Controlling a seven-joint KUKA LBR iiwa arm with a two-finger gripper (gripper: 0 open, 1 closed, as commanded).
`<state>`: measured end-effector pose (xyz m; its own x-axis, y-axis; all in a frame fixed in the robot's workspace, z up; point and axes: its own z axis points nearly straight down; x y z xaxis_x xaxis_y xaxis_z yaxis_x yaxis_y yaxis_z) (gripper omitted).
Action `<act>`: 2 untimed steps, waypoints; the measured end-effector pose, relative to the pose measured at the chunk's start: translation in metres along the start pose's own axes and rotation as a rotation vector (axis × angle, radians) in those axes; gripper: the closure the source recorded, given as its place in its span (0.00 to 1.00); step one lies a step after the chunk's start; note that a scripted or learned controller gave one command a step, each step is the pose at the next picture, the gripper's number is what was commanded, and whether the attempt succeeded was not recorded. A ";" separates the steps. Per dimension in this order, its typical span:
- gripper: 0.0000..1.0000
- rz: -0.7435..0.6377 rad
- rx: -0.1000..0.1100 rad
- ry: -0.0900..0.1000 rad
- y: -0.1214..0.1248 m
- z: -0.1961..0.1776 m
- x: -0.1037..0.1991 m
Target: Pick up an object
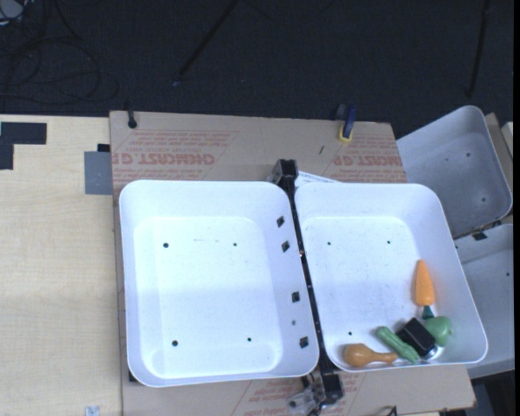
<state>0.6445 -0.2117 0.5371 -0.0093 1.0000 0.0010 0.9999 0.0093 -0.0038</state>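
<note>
Two white bins sit side by side on a cardboard sheet [243, 150] over the wooden counter [43, 258]. Right bin [364, 206] holds a carrot [424, 284], green toy [399, 343], black block [416, 336], orange gourd [368, 354]; left bin [199, 202].

**Arm pose: cannot tell**

The slanted overhead camera view is giving no means of judging how the grey KUKA arm with the orange band is posing, how its wrist is turning, or what state its two-finger gripper is in.
</note>
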 end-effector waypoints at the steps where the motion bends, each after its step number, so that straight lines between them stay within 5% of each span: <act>1: 1.00 0.000 0.000 0.000 0.000 0.000 0.000; 2: 1.00 -0.001 0.000 0.000 0.000 0.000 0.000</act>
<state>0.6445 -0.2117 0.5371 -0.0101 0.9999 0.0011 0.9999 0.0101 -0.0040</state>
